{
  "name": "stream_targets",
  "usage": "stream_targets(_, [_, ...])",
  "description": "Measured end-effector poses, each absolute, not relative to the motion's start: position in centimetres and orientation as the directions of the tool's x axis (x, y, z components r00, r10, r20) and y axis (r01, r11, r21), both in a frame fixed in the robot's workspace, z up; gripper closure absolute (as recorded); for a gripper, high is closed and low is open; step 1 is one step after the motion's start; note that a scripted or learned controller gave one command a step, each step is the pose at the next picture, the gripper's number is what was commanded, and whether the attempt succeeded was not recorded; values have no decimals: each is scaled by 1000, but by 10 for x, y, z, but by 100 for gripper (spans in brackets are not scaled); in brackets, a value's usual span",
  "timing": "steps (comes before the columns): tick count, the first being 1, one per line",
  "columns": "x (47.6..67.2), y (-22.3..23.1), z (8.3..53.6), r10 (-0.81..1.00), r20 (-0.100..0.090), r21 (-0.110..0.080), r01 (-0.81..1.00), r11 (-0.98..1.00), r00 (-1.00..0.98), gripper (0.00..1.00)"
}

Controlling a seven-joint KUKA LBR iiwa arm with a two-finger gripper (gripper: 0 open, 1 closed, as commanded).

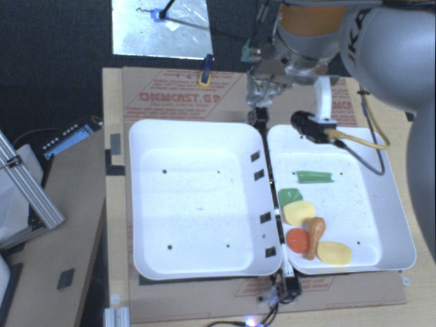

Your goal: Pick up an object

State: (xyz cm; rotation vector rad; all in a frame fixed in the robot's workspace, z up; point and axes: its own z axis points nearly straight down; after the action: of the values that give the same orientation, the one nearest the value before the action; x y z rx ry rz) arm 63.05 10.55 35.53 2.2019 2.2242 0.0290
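Camera view: both white bins seen from above, arm (381, 39) reaching in from the right.
Gripper (259, 107): hangs above the far end of the divider between the bins; whether it is apart or together cannot be told.
Left bin (197, 196): bare white floor.
Right bin (381, 210): holds a green strip (314, 177), green piece (289, 196), yellow piece (299, 213), red piece (297, 240), orange-brown drumstick shape (314, 234) and a second yellow piece (334, 253), clustered near the divider.
Progress: nothing lifted; choosing, descending and grasping all appear left to do.
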Motion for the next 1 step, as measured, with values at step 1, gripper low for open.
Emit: stream_targets(1, [670, 118, 403, 1000, 2, 11, 1000, 7, -7, 100])
